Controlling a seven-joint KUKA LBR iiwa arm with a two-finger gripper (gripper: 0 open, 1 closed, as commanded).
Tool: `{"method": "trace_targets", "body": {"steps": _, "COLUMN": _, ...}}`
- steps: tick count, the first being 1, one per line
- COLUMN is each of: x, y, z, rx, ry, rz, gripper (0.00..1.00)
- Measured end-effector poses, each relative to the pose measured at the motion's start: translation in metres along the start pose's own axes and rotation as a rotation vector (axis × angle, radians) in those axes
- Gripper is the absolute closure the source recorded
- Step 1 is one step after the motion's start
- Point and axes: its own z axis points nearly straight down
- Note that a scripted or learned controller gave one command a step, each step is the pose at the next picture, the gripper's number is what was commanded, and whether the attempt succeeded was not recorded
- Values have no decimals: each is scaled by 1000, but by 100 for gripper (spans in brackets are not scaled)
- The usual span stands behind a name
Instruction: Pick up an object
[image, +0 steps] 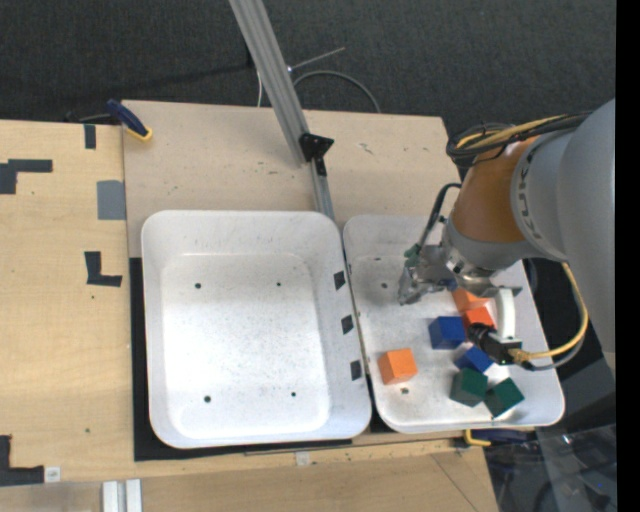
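My gripper (413, 286) hangs over the upper middle of the right bin (375, 240), fingers pointing down at bare bin floor. An orange cube (398, 366) lies below it, near the bin's left wall. To the right of the gripper sit a blue cube (446, 332), a second blue block (474, 358), an orange block (476, 311) partly under the wrist, and two dark green blocks (468, 387) (505, 396) at the bin's lower right. I see nothing between the fingers.
The larger left bin (160, 250) sits beside the right one. A slanted metal pole (283, 85) runs from the top down to the gap between the bins. Cables (560, 345) loop by the right bin's edge.
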Motion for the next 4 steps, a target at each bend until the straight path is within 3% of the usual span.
{"method": "trace_targets", "body": {"steps": 2, "x": 7, "y": 5, "z": -126, "rx": -9, "ry": -2, "rz": 0, "gripper": 100}}
{"method": "trace_targets", "body": {"steps": 3, "x": 8, "y": 5, "z": -139, "rx": -4, "ry": -1, "rz": 1, "gripper": 100}}
{"method": "trace_targets", "body": {"steps": 4, "x": 64, "y": -4, "z": -141, "rx": -1, "ry": 1, "rz": -4, "gripper": 100}}
